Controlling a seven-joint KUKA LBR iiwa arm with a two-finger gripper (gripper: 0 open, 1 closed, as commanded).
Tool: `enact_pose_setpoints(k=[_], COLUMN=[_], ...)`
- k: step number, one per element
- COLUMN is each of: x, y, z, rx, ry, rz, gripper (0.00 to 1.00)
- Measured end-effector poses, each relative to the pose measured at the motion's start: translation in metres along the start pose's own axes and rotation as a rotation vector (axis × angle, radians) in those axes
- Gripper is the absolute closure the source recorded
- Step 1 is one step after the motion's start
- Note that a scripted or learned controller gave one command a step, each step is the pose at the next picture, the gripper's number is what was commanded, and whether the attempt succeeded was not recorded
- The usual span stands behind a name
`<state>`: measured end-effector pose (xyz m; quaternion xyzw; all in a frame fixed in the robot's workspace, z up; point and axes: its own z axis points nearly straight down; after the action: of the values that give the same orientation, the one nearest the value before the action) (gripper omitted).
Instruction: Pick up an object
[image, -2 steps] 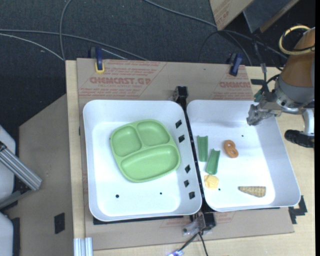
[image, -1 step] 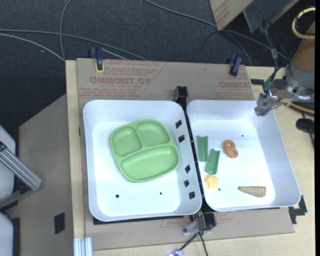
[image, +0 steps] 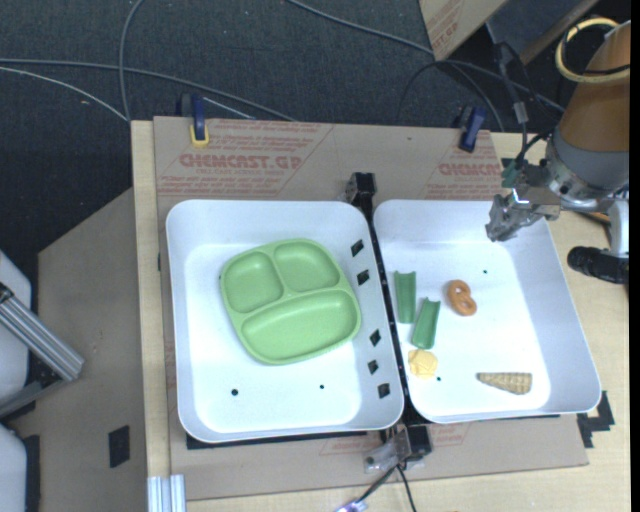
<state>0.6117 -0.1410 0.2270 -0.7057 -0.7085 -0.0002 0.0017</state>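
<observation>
The right bin (image: 560, 300) holds several small items. Two green sticks (image: 404, 296) (image: 427, 322) lie near its left wall, and an orange pretzel-like piece (image: 460, 297) sits in the middle. A yellow lump (image: 423, 363) and a tan waffle cone (image: 505, 381) lie toward the front. My gripper (image: 508, 216) hangs over the bin's far right corner, apart from every item, with nothing seen in it. The pretzel piece is the closest item, down and to the left of the gripper.
The left bin (image: 190, 300) carries a green divided plate (image: 290, 300). A black divider with clips (image: 368, 290) runs between the bins. Blue clamps (image: 200, 118) (image: 470, 128) hold the cardboard base at the back. Cables cross the dark floor behind the bench.
</observation>
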Motion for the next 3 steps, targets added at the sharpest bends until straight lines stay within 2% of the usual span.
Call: enact_pose_setpoints(k=[3], x=[0.153], y=[-0.059], z=[0.020], rx=[0.002], ry=[0.001], rz=[-0.002], gripper=[1.00])
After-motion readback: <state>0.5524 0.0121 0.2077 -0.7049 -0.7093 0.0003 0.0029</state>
